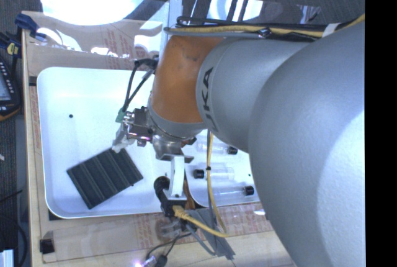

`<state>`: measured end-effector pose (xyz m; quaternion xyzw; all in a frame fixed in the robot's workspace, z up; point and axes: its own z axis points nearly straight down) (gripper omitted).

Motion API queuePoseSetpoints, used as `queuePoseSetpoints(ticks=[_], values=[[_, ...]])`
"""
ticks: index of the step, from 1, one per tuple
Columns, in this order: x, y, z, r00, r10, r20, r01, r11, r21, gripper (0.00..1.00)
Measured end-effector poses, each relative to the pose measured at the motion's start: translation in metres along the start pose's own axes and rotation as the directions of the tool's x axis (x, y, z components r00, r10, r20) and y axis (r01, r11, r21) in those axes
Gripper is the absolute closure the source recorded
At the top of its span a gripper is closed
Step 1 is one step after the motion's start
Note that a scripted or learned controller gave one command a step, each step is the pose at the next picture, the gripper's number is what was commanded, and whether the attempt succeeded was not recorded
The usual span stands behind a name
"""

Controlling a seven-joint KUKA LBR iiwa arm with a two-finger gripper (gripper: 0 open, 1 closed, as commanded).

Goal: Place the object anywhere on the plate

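Note:
A dark ribbed rectangular plate [104, 177] lies flat and skewed in the near part of the left bin [68, 92]. My gripper [121, 140] hangs just above the plate's far right corner, under the orange wrist band [177, 89]. The wrist hides what lies directly beneath it. Nothing rests on the visible part of the plate.
The grey arm [291, 141] covers most of the right bin [214, 200]. Clear tube-like items with black caps [239, 190] lie at that bin's near left. A small dark speck [71, 115] sits on the left bin floor. Cables [186, 219] trail over the bench front.

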<state>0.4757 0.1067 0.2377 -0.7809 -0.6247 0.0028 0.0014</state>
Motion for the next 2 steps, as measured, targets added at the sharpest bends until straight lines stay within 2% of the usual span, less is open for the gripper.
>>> queuePoseSetpoints(ticks=[1,2], values=[[0.053,0.038,0.050,0.953,0.304,0.001,-0.304,0.953,0.001,1.00],[0.039,0.064,0.031,0.841,0.541,-0.001,-0.541,0.841,0.001,1.00]])
